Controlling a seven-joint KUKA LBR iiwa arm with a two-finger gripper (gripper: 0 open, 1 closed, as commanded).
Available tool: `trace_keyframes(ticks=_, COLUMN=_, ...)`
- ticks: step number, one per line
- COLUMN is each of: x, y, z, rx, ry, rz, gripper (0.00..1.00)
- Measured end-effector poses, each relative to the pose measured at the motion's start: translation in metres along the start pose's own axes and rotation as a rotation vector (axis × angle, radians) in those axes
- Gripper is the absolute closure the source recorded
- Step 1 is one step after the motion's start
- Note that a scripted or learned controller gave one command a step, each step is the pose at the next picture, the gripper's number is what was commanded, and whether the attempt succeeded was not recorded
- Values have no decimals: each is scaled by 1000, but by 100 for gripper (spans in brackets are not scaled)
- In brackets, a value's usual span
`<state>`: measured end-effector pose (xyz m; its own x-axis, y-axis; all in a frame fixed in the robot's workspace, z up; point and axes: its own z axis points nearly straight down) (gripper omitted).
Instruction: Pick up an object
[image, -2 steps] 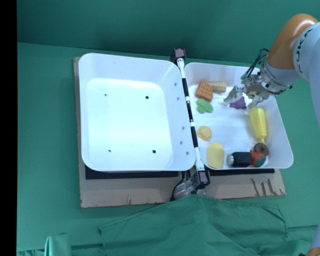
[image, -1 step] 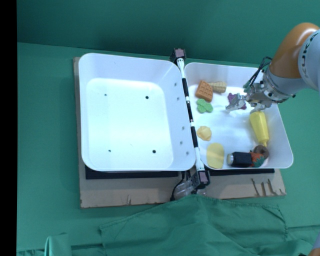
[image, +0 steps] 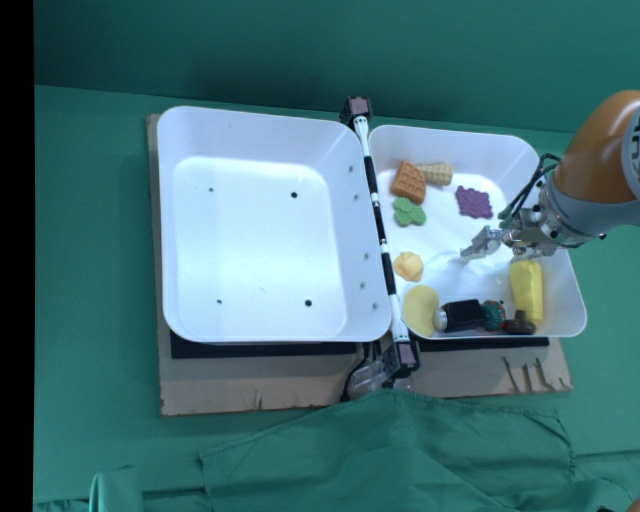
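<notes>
The right bin holds several small objects: an orange waffle piece, a tan wafer, a green clover shape, a purple piece, a pale yellow lump, a yellow disc, a black block, a teal ball, a dark brown bit and a yellow bottle. My gripper hangs over the bin's right middle, left of the orange-banded wrist, above bare bin floor. Its fingers look spread, with nothing between them.
The left bin sits beside the right one, joined by a black-and-white divider bar. Both rest on a cardboard sheet on green cloth. A rumpled fold of cloth lies in front.
</notes>
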<state>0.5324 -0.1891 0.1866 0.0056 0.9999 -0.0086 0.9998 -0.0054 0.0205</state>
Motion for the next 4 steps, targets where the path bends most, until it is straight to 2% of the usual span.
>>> trace_keyframes(ticks=1, x=0, y=-2, z=-105, rx=4, ry=2, rz=-3, gripper=0)
trace_keyframes(ticks=2, x=1, y=49, z=-54, rx=14, ry=3, rz=-3, gripper=0)
trace_keyframes(ticks=3, x=1, y=-23, z=4, rx=7, ry=4, rz=2, gripper=0)
trace_keyframes(ticks=4, x=0, y=-2, z=2, rx=8, ry=2, rz=-2, gripper=0)
